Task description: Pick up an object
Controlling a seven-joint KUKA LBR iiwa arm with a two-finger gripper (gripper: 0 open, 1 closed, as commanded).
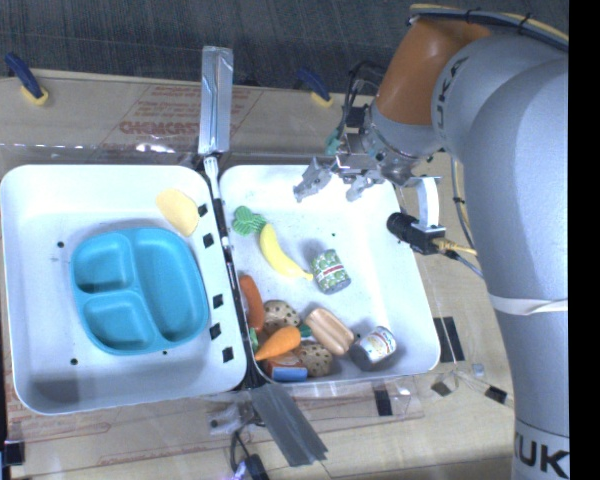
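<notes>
Dark carpeted floor [130,8] behind a brown bench [280,108] (blue clamps).

Both white bins [40,268] look like smooth, slightly glossy plastic. The blue divided tray [140,288] has a softer, matt plastic sheen. The banana [278,252] and carrot [277,344] look like smooth moulded plastic toys. The small can [377,344] shows a shiny metal rim. The arm's grey shell [510,168] is satin-smooth; its orange band [425,68] is glossier. The desk [110,118] looks like dull cardboard or wood.
</notes>
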